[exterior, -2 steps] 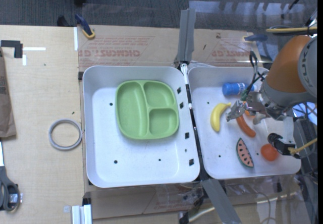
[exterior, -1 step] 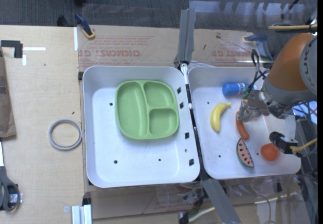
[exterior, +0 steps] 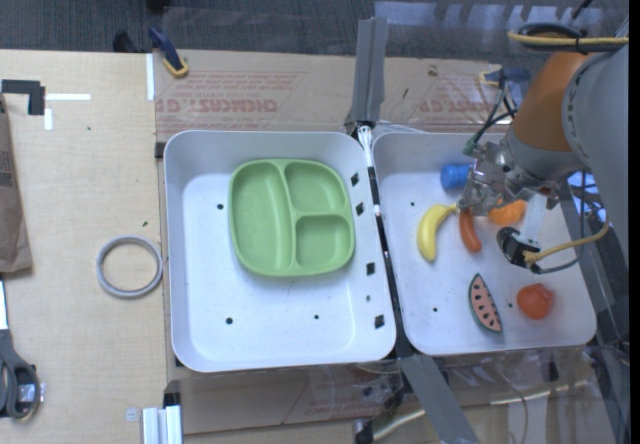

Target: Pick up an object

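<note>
The right bin (exterior: 420,322) holds a yellow banana (exterior: 432,230), a red-orange sausage-shaped toy (exterior: 469,231), a blue piece (exterior: 455,175), an orange piece (exterior: 509,213), a watermelon slice (exterior: 485,303) and a red-orange tomato-like toy (exterior: 535,301). My gripper (exterior: 480,194) is low over the bin's upper middle, between the blue piece and the orange piece, just above the sausage toy. The wrist hides its fingertips.
A green divided plate (exterior: 292,216) lies in the left bin (exterior: 200,322). A grey ring (exterior: 130,265) sits on the bench to the left. A black cable loop (exterior: 520,250) hangs from the wrist over the right bin. The arm covers the right bin's far right corner.
</note>
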